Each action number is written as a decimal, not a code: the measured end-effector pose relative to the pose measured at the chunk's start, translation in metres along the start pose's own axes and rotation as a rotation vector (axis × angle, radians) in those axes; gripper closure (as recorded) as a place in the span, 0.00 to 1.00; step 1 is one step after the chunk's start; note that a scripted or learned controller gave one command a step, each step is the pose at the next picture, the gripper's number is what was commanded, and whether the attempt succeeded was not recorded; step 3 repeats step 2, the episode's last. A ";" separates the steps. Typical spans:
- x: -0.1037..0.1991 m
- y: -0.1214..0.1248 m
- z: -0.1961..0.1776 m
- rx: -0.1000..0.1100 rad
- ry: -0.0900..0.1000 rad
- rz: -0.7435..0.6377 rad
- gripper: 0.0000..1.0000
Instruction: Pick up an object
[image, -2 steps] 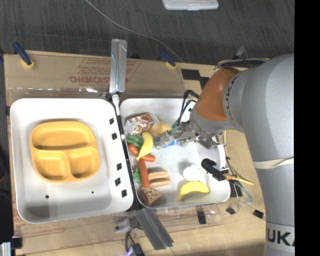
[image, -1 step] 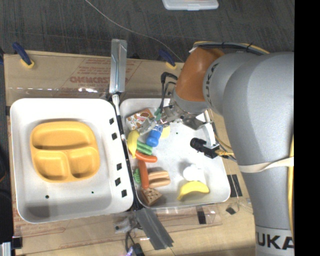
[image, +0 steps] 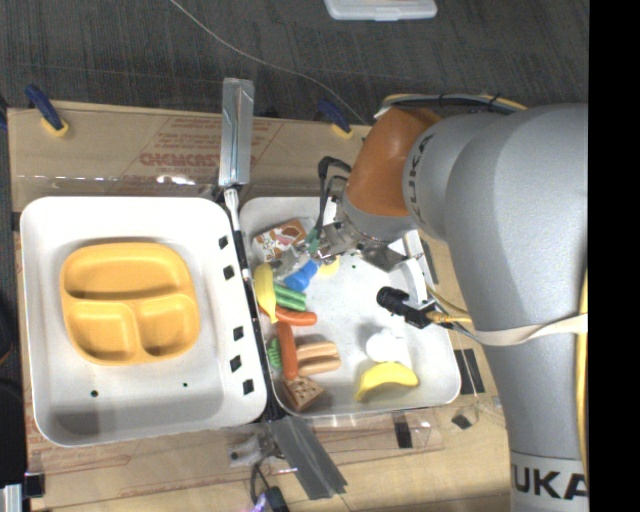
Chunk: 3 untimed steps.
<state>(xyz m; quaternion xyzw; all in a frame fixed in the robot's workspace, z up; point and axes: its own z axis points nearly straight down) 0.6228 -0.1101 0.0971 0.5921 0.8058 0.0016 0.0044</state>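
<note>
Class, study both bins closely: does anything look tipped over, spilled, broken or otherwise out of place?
Nothing looks spilled or broken. The yellow tray sits flat in the left bin. The toy food in the right bin is crowded against its left wall in a loose jumble, the banana lying apart near the front. The gripper hangs over that pile.

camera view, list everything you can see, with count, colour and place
left bin: 1, white, left half of bench
divided tray: 1, yellow, in left bin
right bin: 1, white, beside left bin
banana: 1, yellow, right bin, near front edge
hot dog bun: 1, tan with a red strip, left of banana
white round piece: 1, white, just above banana
toy food pile: several, green, orange, yellow, blue, right bin's left side
clear lid: 1, whitish, floor at top
arm: 1, grey with orange band, over right bin
gripper: 1, dark, at pile's top
</note>
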 end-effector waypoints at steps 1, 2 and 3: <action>0.000 0.000 -0.009 0.002 0.000 -0.002 1.00; 0.073 0.061 -0.098 0.001 0.005 0.065 1.00; 0.073 0.061 -0.098 0.001 0.005 0.065 1.00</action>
